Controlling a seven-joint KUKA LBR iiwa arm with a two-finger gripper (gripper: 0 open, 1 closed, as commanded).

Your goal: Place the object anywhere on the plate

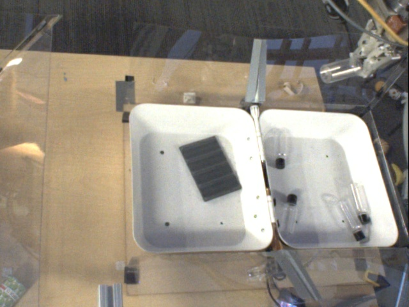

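- Arm end (374, 47): pale grey and silver metal parts, above the right bin's (377, 232) far corner.
- Cable (358, 2): yellow, looping over the metal parts.
- Clear tube-like piece (337, 72): juts left from the metal parts.

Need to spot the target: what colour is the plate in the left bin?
Dark grey, ribbed plate, seen best in the camera view.

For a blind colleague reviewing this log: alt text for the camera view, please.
Two white bins sit side by side: the left bin holds a dark ridged plate, the right bin several clear tubes. The gripper holds a clear tube above the bench.
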